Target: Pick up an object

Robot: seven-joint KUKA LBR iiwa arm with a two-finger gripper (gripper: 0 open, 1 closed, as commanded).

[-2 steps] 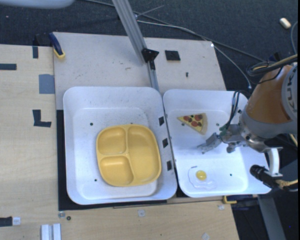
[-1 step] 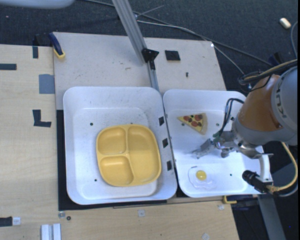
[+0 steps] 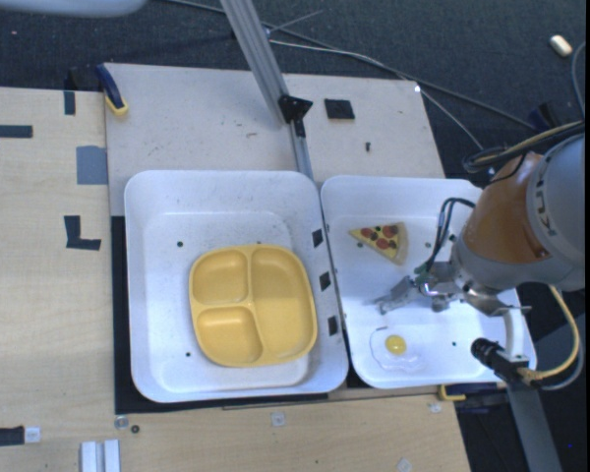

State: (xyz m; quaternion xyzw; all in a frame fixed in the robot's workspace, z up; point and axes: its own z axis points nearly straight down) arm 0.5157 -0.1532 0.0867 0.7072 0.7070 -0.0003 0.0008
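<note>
Over the right white bin (image 3: pixel 359 190), the gripper (image 3: pixel 391 299) hangs on the grey arm (image 3: pixel 531 229) with its orange band; whether the metal fingers are parted or closed cannot be told from this angle, and nothing is visible between them. Just beyond the gripper, toward the bin's far wall, lies a pizza slice (image 3: pixel 381 239): a flat triangular wedge, tan crust, red and dark topping spots. Just nearer than the gripper lies a fried egg (image 3: pixel 394 346): a flat white irregular patch with a round yellow yolk. Well to the gripper's left, in the left white bin (image 3: pixel 157 264), sits a yellow plate (image 3: pixel 253 304), smooth, rounded-square, divided into three compartments.
</note>
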